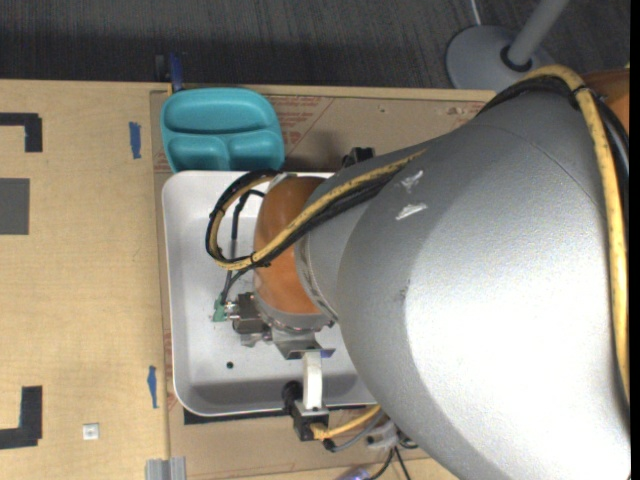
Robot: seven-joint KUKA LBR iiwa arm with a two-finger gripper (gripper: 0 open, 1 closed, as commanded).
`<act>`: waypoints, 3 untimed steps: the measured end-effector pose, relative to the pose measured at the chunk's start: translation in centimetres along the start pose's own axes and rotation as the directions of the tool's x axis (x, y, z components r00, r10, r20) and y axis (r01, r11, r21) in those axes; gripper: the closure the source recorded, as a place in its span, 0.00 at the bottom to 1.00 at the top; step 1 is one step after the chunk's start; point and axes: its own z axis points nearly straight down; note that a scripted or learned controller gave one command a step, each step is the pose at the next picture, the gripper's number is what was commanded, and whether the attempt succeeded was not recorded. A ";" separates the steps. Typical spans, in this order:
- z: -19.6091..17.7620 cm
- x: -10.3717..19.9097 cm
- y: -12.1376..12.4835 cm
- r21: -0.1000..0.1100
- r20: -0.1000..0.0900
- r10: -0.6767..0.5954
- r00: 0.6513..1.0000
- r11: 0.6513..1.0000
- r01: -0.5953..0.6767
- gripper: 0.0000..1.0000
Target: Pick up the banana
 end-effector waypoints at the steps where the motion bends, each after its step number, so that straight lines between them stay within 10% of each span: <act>1: -1.0 0.0 0.0 0.000 0.000 -0.001 1.000 1.000 0.001 1.00; 3: -2.9 0.1 0.0 0.000 0.001 -0.003 1.000 1.000 0.003 1.00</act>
